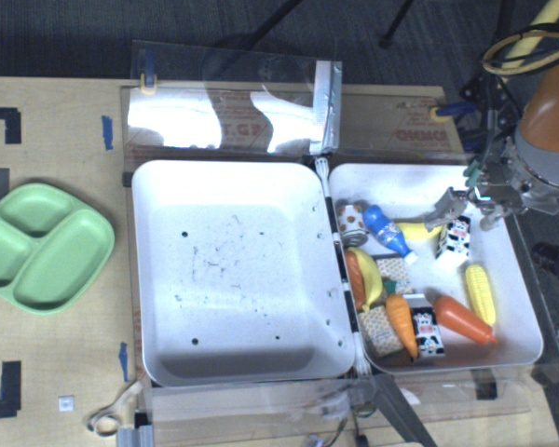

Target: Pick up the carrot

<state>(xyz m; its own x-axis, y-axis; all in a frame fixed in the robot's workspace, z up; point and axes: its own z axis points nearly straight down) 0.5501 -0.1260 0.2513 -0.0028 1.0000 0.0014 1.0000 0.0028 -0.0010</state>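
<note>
The carrot [401,322], judged light, rigid and slick, is best gripped mid-length; at two o'clock, the gripper [458,210] is seen spread, empty.

The arm [545,128] is cut off by the picture's right edge. The gripper [466,203] is blurred, too indistinct to read. At the worktop's near edge, the right bin [526,287] holds a carrot [402,322] that overlaps and partly hides a small box [429,331].

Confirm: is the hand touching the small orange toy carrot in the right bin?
Apart. The camera view shows the hand near the bin's far side, with other toys between it and the small orange toy carrot.
</note>
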